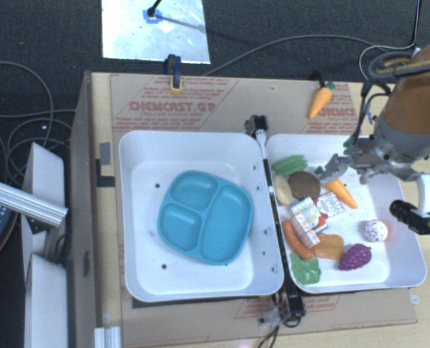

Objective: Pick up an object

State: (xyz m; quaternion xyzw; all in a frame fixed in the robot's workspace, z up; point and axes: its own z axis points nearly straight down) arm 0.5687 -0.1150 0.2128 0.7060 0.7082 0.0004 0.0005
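Cardboard covers the bench (200,96), and the gripper (343,162) hovers over the right bin (407,267), perhaps approaching the orange carrot (341,193); jaws' state I cannot tell.

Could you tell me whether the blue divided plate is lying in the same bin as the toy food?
No, the blue divided plate lies in the left bin, while the toy food sits in the right bin.

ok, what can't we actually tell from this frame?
- Claw in the camera view: too small and cluttered to tell whether it is open or shut.
- Small packets: print too small to read.
- Arm: cut off by the right edge.
- Toys under the packets: partly covered.
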